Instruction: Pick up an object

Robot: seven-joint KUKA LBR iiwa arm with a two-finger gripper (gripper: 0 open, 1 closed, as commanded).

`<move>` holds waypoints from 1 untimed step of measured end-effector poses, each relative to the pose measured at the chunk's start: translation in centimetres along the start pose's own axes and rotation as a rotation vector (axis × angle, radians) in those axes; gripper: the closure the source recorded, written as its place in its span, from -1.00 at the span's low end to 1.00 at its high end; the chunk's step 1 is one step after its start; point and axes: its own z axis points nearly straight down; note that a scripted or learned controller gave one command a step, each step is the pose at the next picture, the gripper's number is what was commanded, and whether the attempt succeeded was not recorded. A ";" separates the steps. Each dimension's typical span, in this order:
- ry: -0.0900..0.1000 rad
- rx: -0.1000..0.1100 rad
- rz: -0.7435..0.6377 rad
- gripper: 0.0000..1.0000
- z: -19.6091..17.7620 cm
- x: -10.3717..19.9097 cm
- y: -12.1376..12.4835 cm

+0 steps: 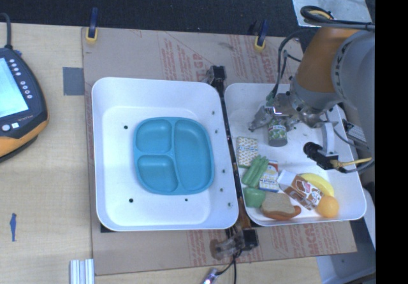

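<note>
Bread slice (279, 206) at front edge — claw (277, 125) above small can (277, 135).

Over the right bin (255, 95), the gripper (278, 125) hangs above what looks like a small can (277, 135); a blue plate (173, 155) fills the left bin (108, 95).

Blue divided plate (173, 154) in the white left bin (102, 149). At five o'clock: yellow banana (317, 183), orange fruit (327, 207), green pieces (254, 172), possibly brown bread (279, 206).
</note>
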 end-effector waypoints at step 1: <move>-0.001 0.002 -0.001 1.00 -1.1 -0.1 0.0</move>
